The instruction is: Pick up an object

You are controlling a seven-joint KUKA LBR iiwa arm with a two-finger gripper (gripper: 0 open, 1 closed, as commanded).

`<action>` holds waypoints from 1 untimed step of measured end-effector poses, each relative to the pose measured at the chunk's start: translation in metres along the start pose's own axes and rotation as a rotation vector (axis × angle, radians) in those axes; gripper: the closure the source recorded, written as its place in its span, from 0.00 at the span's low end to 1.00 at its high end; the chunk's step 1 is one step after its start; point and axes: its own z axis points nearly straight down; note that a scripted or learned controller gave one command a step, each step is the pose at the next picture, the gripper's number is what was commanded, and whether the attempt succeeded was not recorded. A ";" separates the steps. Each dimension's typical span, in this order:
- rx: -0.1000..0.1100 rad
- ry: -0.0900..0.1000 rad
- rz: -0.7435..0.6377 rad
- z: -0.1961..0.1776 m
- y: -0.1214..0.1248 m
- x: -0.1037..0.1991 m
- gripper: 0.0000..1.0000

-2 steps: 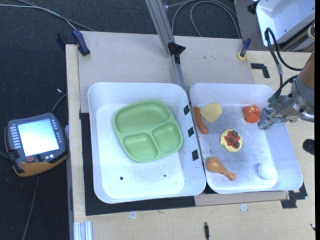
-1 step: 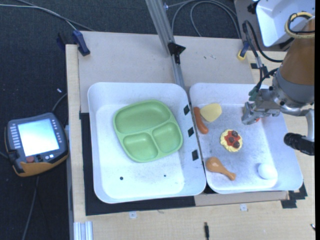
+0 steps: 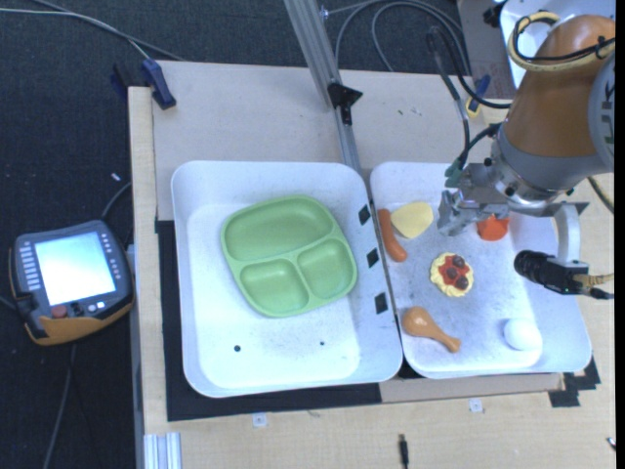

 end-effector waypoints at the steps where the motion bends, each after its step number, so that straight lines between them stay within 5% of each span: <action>1: 0.006 0.001 0.001 0.019 0.012 0.054 1.00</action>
